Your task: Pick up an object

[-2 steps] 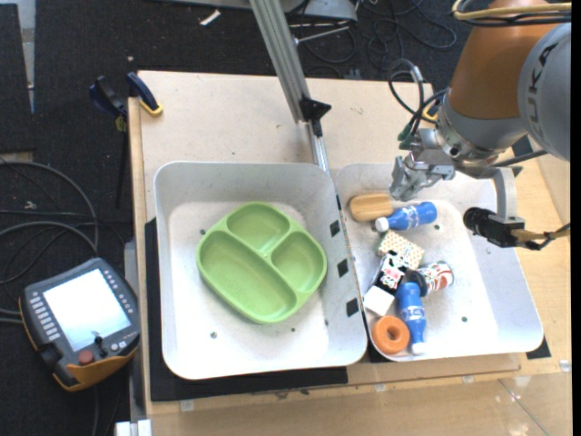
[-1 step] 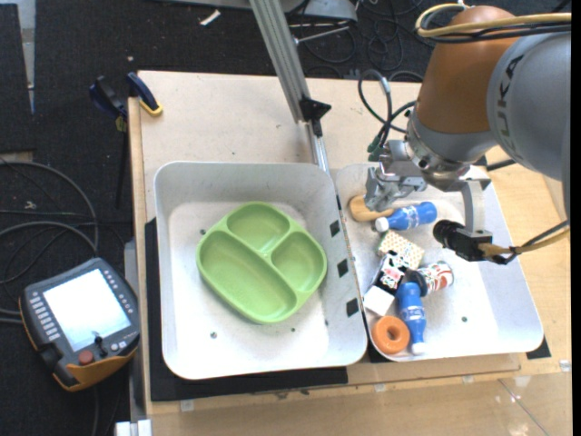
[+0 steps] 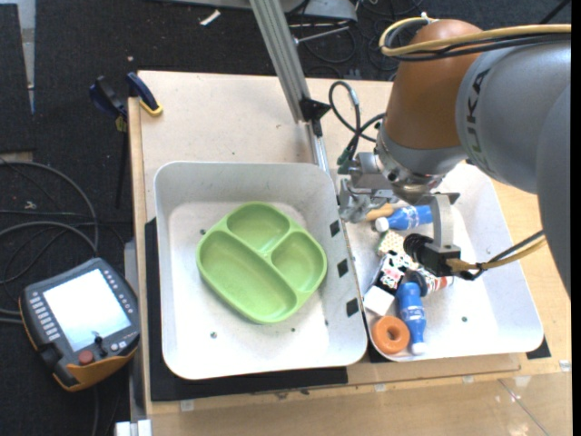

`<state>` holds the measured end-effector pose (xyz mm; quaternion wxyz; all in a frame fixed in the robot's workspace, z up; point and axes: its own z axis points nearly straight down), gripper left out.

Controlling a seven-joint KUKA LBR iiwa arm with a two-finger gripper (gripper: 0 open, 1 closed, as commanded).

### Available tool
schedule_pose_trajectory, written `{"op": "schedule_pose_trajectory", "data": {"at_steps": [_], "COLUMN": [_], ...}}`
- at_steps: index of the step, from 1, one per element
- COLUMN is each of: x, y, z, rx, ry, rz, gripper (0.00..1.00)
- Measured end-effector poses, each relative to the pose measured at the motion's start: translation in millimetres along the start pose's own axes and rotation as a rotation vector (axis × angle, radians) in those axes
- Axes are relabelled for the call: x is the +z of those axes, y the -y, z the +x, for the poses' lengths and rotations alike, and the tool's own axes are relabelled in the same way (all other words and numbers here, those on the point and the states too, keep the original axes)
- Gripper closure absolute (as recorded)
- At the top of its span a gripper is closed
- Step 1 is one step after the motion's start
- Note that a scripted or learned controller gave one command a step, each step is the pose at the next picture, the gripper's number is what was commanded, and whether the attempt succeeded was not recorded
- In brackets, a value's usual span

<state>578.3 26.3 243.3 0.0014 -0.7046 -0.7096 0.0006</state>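
Observation:
My gripper [image 3: 399, 205] hangs low over the far left part of the right bin [image 3: 508, 325], under the grey and orange arm. Just beneath it lies a blue and yellow toy [image 3: 408, 218], partly hidden by the gripper body. Toward the front of the bin a pile holds a black-and-white spotted piece [image 3: 392, 269], a white block [image 3: 376, 299], a blue bottle [image 3: 412, 312] and an orange ring [image 3: 392, 334]. A red-tipped object [image 3: 439, 283] lies beside the bottle. Nothing is seen lifted.
The left bin [image 3: 182, 334] holds a green divided plate [image 3: 261, 260]. A metal pole [image 3: 289, 62] slants up from the wall between the bins. Cables run near the arm's right side. A teach pendant [image 3: 82, 321] lies on the floor at the left.

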Motion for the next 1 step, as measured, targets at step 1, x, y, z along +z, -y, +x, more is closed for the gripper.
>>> {"op": "schedule_pose_trajectory", "data": {"at_steps": [1], "x": [-5.4], "y": [16.8], "z": [58.3], "rx": [-0.002], "ry": [-0.001], "rz": [-0.001], "gripper": [1.0]}}
